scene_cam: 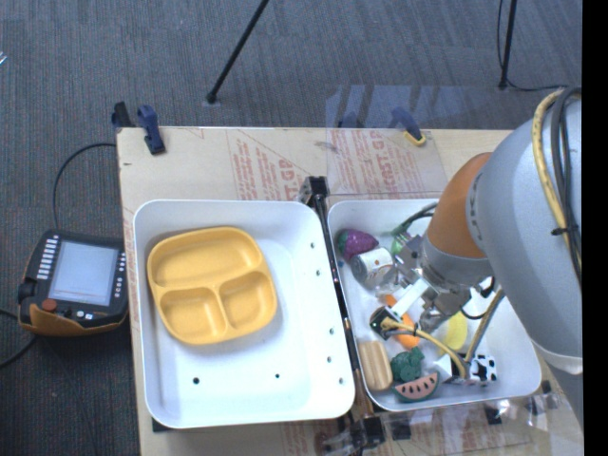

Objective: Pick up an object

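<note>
Several small objects are crowded into the right bin (pixel 528 380); any of them could serve as the thing to be picked, and none is seen lifted; a purple piece (pixel 357 243) lies near the bin's far left corner, a grey-and-white cylinder (pixel 372 265) just beside it, an orange piece (pixel 407 320) near the middle, a green broccoli-like piece (pixel 408 361) and a watermelon slice (pixel 416 386) toward the near edge, a tan bread-like piece (pixel 375 364) along the near left side, and a black-and-white cube (pixel 482 370) toward the near right corner; the gripper (pixel 425 304) is set low over the middle of this heap, close above the orange piece; whether contact is made cannot be told; the state of the jaws cannot be told, since the wrist and cables cover them; the step in hand is judged to be the descent or the closing on an object, with nothing yet raised; the next move is judged to call for a firm closure on a single piece and a straight lift clear of its neighbours, which lie touching or nearly so; the left bin (pixel 237 397) holds a yellow divided tray (pixel 211 284), well apart from the arm; both bins are carried side by side on the desk (pixel 228 160).
</note>
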`<action>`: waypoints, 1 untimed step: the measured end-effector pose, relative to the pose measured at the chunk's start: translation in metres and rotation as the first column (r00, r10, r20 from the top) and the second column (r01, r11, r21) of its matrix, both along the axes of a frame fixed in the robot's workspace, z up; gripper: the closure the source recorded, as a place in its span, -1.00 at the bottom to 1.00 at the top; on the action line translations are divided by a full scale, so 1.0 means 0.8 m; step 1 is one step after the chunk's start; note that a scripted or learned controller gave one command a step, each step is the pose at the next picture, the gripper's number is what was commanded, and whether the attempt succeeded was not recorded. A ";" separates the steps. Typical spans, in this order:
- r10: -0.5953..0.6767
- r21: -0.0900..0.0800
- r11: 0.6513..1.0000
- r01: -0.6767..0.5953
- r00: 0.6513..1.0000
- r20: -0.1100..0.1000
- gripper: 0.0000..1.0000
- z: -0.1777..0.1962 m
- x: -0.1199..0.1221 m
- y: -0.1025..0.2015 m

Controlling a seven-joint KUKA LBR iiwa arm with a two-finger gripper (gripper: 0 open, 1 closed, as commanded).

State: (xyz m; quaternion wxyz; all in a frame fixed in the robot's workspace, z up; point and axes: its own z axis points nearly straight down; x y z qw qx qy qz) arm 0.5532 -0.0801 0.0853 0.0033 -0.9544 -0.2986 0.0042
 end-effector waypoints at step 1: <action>0.003 0.006 1.000 -0.003 1.000 -0.006 1.00 0.011 -0.001 0.001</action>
